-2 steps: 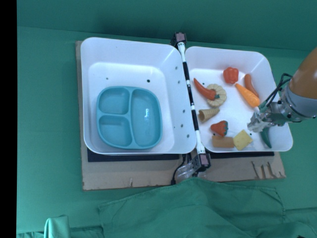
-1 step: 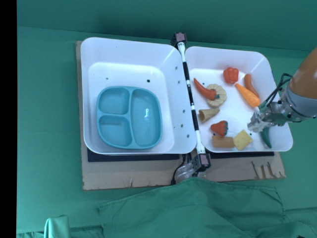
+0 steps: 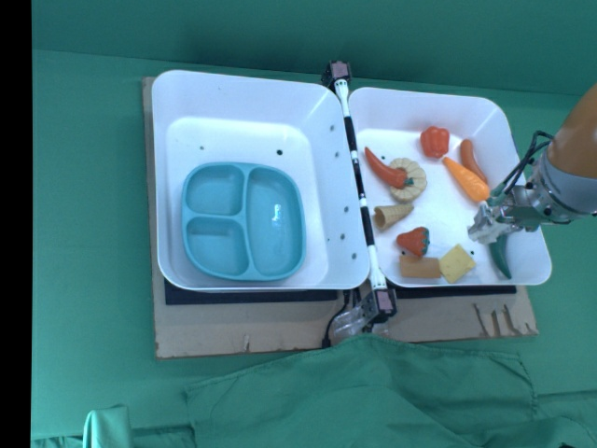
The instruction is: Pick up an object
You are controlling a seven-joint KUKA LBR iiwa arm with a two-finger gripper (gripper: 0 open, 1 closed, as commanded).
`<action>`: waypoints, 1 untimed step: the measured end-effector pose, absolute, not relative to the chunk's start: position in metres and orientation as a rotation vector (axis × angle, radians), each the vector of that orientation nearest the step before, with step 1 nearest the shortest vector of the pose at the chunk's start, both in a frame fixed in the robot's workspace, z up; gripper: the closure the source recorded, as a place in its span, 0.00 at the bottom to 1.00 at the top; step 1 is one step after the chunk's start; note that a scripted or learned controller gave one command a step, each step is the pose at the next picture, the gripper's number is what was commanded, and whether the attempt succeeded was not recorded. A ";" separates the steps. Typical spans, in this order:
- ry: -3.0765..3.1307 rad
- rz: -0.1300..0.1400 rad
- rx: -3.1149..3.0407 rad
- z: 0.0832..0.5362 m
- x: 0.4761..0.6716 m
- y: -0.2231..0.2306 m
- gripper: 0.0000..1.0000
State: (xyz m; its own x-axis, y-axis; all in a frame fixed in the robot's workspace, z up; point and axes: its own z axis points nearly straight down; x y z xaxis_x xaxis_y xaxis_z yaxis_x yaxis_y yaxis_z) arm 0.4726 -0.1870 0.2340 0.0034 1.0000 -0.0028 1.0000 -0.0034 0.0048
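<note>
Fig.: my gripper [image 3: 489, 229] is hovering over the right bin [image 3: 528, 271] w/ fingers apart, gripping nothing. Nearest: dark green pepper [image 3: 502, 259], slim, glossy, lying just below the tips by the wall. Risk, as I'm judging it: tips striking the wall or the smooth plastic slipping out. Farther: yellow wedge [image 3: 456, 263], orange carrot [image 3: 465, 179], blue divided plate [image 3: 243, 220] in the left bin [image 3: 238, 96].

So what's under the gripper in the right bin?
A dark green piece pokes out below the gripper, near the right bin's front corner. Its upper end is covered by the gripper, so what it is, or whether it is touched, can't be told.
</note>
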 end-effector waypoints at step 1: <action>2.214 0.004 2.219 0.240 0.491 -0.187 1.00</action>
State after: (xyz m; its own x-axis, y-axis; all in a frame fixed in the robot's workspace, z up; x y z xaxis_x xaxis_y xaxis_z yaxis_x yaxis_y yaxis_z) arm 0.4913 -0.1869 0.2402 0.0024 1.0000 -0.0034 1.0000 -0.0024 0.0067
